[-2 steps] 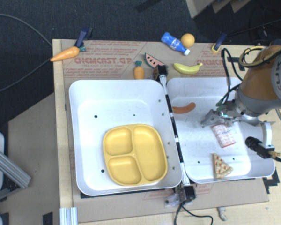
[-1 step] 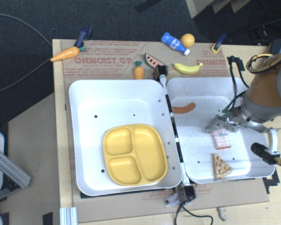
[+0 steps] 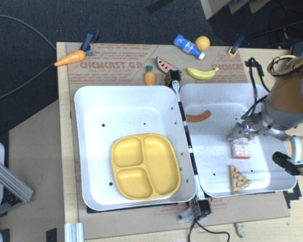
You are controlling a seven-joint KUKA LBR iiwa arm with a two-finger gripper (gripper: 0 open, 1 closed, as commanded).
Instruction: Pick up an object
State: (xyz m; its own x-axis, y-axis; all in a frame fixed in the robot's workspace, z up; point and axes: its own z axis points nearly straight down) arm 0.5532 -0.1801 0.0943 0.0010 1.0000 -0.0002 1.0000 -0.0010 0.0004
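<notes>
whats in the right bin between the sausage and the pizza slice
In the camera view, a small red-and-white packet lies between the sausage and the pizza slice, with the hand just above it.

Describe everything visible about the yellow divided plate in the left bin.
The yellow divided plate is a rounded-square tray that looks like matte plastic, moulded into three compartments: two smaller ones on its left side and one long one on its right. It lies flat, turned slightly, on the floor of the left bin, toward the near right corner. Its compartments hold nothing, and only the bin touches it.

The arm (image 3: 288,97) ran off the right edge; the gripper (image 3: 241,133) hid the small packet's (image 3: 241,148) top, its label too blurred to read.
</notes>
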